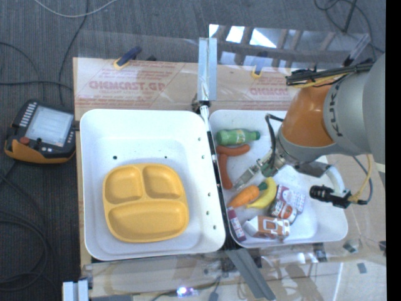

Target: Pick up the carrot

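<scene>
The carrot (pixel 244 196) is orange and lies in the right bin (pixel 332 227), near its left wall, tip pointing lower left. A yellow banana (pixel 268 194) touches the carrot's right end. My gripper (pixel 254 172) hangs just above and slightly behind the carrot, under the orange wrist band. It is open, and nothing sits between its fingers (pixel 245 178).
A green bottle (pixel 237 136), a red sausage (pixel 234 149) and a red-orange stick (pixel 224 170) lie behind the carrot. Printed packets (pixel 282 212) crowd the bin's front right. The left bin (pixel 94 137) holds a yellow divided plate (pixel 145 202). A pendant (pixel 41 133) sits far left.
</scene>
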You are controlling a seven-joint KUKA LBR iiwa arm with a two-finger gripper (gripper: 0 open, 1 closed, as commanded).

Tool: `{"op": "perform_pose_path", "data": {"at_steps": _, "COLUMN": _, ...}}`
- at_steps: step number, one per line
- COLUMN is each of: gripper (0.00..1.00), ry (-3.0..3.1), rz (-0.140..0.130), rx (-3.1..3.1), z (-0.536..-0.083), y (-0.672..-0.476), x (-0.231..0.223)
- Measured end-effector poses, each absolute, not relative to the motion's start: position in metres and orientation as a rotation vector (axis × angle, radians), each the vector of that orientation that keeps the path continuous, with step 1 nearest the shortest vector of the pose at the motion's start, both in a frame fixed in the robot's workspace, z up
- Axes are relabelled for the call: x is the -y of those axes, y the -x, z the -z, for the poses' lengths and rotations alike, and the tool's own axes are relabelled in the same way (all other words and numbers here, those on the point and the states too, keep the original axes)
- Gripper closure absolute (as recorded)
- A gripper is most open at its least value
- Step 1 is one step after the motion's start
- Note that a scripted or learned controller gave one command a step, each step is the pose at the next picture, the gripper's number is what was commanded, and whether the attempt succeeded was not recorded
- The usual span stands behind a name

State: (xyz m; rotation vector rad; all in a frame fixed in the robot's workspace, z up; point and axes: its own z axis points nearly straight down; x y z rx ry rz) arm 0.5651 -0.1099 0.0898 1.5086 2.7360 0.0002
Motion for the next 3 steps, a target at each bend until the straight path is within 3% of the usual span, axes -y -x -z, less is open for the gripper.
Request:
{"op": "perform_pose_path", "data": {"at_steps": 1, "gripper": 0.0, "ry": -1.503, "rz": -0.008, "rx": -2.737, "z": -0.09, "y": -0.5484, "x": 0.1152}}
{"op": "perform_pose_path", "data": {"at_steps": 2, "gripper": 1.0, "ry": -1.505, "rz": -0.015, "rx": -2.738, "z": -0.0975, "y": -0.5499, "x": 0.1134}}
{"op": "perform_pose_path", "data": {"at_steps": 3, "gripper": 0.0, "ry": -1.505, "rz": -0.014, "rx": -2.737, "z": -0.0975, "y": -0.5498, "x": 0.1137}}
